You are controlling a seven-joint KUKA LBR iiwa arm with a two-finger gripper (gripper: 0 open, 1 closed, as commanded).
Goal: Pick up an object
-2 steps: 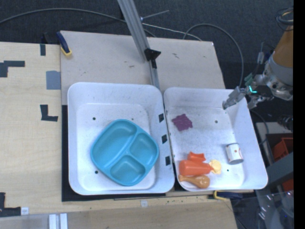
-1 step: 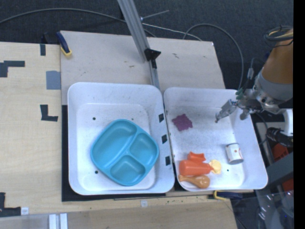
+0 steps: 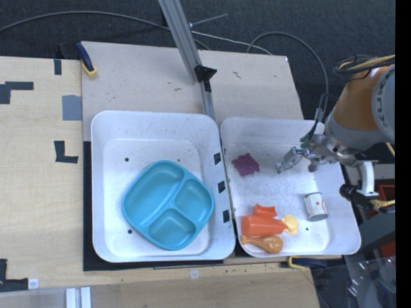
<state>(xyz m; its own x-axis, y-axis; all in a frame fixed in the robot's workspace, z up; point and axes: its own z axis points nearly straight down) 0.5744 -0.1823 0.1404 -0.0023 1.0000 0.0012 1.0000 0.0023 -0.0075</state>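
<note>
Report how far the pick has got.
Done: nothing lifted. The purple piece, small white cylinder and orange toys all lie on the right bin. In hand: nothing visible; the gripper sits low above the bin floor, right of the purple piece. Left: grasp and lift one object.

Gripper [image 3: 287, 164] above the right bin [image 3: 270, 130], near a purple piece [image 3: 245, 165]; blue divided tray [image 3: 168, 204] in the left bin [image 3: 103, 185]; orange toys [image 3: 263, 225] and small cylinder [image 3: 314, 205].
</note>
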